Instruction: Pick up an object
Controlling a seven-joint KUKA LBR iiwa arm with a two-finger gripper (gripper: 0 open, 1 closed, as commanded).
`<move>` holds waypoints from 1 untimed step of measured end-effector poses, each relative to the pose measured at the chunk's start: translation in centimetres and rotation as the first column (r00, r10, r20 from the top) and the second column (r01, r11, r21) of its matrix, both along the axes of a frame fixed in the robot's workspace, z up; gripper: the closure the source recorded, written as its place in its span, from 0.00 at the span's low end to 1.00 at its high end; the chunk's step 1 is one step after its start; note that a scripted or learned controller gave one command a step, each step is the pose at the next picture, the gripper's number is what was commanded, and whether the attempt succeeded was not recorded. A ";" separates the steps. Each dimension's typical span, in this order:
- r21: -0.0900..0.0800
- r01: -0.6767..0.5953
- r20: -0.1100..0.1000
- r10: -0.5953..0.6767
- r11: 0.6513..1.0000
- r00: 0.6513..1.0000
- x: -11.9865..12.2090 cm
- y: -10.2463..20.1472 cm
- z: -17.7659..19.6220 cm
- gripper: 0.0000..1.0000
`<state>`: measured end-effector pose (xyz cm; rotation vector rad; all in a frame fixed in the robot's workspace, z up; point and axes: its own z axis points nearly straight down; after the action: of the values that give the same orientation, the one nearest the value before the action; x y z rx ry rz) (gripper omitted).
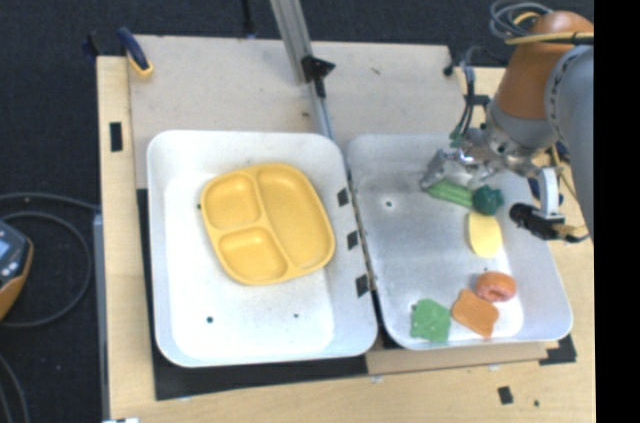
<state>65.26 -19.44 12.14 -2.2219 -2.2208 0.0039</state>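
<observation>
The end effector (447,173), whose opening I cannot tell, sits low at the right bin's (400,241) 12 o'clock, touching a green object (452,194), which may slide away instead of being gripped.

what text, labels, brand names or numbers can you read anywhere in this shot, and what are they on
None: no word, number, brand or sign can be read.
The yellow divided plate in the left bin is plain.
The toy pieces in the right bin (yellow piece, orange block, green piece) bear no marks.
The arm's orange band shows no lettering.
The device at the left edge is too dark and small to read.
</observation>
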 end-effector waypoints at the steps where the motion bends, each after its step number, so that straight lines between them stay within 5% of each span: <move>1: -0.003 -0.001 0.008 0.001 1.000 1.000 0.2 -0.1 1.5 1.00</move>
<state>65.46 -19.57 13.64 -2.2263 -2.2272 -0.0014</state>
